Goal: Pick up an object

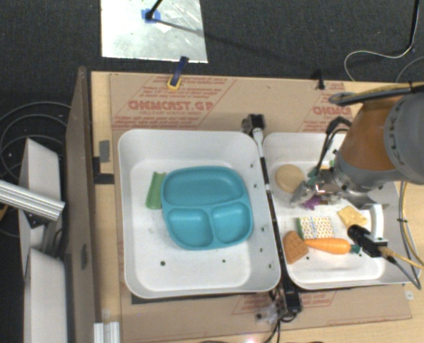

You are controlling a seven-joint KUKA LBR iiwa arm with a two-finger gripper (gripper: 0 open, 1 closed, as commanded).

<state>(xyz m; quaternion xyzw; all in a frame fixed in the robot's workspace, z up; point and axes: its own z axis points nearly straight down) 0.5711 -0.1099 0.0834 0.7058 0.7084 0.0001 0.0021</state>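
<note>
Bins (137, 191): 2 | carrot (327, 246): 1 | end effector (310, 191): grip state unclear

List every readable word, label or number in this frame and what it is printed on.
"CHEMCAST GP", red print, on the brown board behind the left bin.
The same red print repeats on the board behind the right bin, cut off by the arm; unreadable.
Smaller red lines around it: too blurred.
</note>
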